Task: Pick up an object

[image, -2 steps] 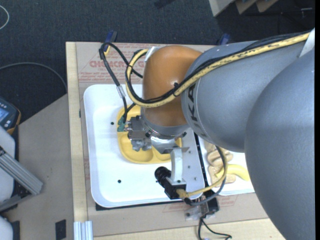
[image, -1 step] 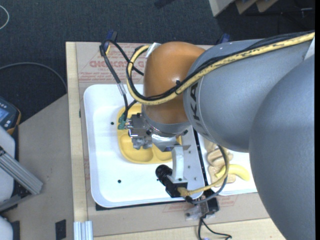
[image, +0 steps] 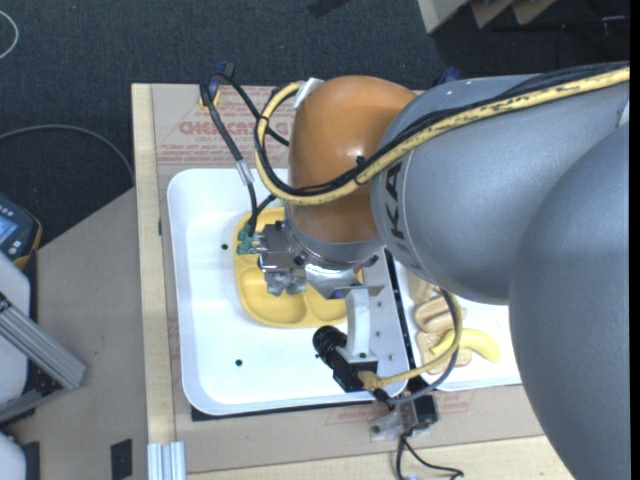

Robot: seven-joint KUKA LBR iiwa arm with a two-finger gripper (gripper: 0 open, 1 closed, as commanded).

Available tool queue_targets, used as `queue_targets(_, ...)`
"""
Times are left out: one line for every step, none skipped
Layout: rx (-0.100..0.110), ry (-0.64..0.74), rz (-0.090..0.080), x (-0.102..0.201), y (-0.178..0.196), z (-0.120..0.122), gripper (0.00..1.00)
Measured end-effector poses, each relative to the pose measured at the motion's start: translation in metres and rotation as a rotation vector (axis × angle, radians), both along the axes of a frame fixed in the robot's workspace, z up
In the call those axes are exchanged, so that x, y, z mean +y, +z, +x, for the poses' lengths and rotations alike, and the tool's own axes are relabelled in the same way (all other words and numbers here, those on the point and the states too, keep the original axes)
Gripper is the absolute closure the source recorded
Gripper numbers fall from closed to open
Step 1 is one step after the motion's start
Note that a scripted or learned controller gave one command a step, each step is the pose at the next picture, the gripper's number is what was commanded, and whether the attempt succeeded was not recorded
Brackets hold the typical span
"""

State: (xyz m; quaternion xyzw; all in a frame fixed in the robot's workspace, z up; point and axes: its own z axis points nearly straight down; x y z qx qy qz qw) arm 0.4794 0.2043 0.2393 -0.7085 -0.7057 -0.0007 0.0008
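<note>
Camera view: gripper [image: 278, 268] down low in the left bin [image: 200, 298], right over a yellow object [image: 268, 306]. Jaw opening hidden by the wrist, cannot tell. Yellow object directly beneath, resting on the bin floor. No lift yet; grasp unconfirmed.

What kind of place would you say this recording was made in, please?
Probably a robotics lab or test cell: a grey arm with an orange band reaches over a shallow white bin on a bench, with loose cables and dark carpet around.
</note>
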Motion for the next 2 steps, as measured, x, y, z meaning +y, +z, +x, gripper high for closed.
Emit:
queue_targets(0.01, 0.004, -0.007, 0.019, -0.115, 0.056, 1.0)
queue_targets(-0.017, 0.005, 0.003, 0.02, 0.023, 0.101, 1.0)
